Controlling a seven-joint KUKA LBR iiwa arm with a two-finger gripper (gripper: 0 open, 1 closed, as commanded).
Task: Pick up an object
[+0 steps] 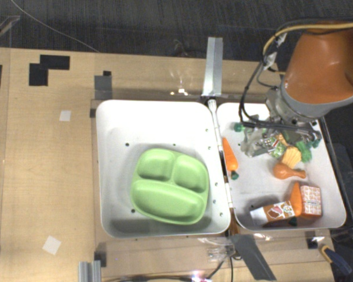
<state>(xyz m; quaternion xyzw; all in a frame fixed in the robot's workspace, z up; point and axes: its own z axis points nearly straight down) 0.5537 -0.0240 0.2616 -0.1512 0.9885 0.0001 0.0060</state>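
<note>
The gripper [276,138], its grasp state impossible to tell, hangs low in the right bin [335,207] directly above the corn cob [290,155], the carrot [230,156] lying lengthwise to its left

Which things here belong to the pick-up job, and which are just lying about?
Belonging to the job:
gripper, down in the right bin
yellow corn toy
orange pear-shaped toy
carrot
orange carton

Lying about:
green divided plate
left bin holding it
</note>
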